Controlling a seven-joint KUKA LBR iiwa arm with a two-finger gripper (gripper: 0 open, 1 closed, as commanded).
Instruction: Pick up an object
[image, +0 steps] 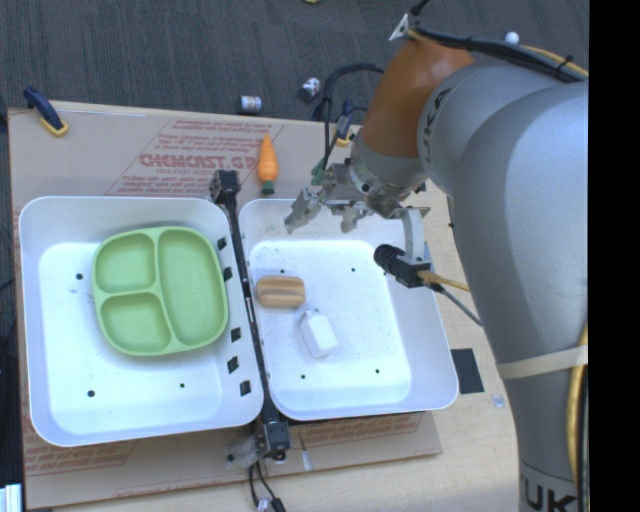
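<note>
In the right bin (425, 345) lie a tan bread-roll-shaped object (280, 291) near its left wall and a small white block (318, 333) just below and right of it. My gripper (325, 216) hangs over the bin's far edge, up and right of the roll, with its fingers spread apart and nothing between them. It is well clear of both objects. A green three-part plate (160, 290) rests in the left bin (50, 400).
An orange carrot-shaped toy (267, 160) lies on the cardboard behind the bins. A black clamp strip (236, 270) runs between the bins. The big grey arm (500, 200) covers the right side. Small bits lie on the dark floor at the back.
</note>
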